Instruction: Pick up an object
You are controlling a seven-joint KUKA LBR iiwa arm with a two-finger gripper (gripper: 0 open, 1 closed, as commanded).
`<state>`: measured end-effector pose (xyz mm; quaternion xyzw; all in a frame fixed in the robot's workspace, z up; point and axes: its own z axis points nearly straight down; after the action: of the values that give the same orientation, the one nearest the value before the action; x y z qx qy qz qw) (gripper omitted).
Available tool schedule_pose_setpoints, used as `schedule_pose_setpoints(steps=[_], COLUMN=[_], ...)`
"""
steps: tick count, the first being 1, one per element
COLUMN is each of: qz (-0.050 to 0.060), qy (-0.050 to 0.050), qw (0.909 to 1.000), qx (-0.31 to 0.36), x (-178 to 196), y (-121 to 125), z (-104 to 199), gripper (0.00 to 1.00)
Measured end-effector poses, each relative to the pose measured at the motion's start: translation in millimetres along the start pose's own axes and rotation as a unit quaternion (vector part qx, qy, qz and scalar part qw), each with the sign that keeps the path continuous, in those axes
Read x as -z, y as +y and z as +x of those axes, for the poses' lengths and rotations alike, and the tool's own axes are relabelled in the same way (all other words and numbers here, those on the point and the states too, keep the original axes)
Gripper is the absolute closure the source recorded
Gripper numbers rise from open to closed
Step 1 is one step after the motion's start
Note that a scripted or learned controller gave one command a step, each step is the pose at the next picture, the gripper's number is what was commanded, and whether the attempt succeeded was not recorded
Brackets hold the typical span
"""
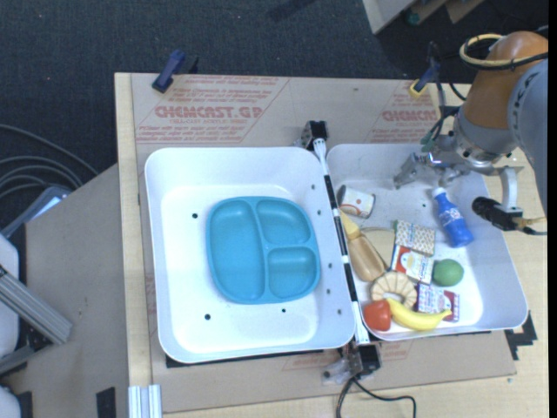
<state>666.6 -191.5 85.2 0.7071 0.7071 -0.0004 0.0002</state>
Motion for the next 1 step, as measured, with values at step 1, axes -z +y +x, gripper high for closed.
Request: schedule_pose_setpoints(steps=[1], qz=[-0.001], qy=[0.0], qw=[1.0], qx=[0.0], x=[-0.1], y=[0.0], z=[-9.0], gripper=[0.0])
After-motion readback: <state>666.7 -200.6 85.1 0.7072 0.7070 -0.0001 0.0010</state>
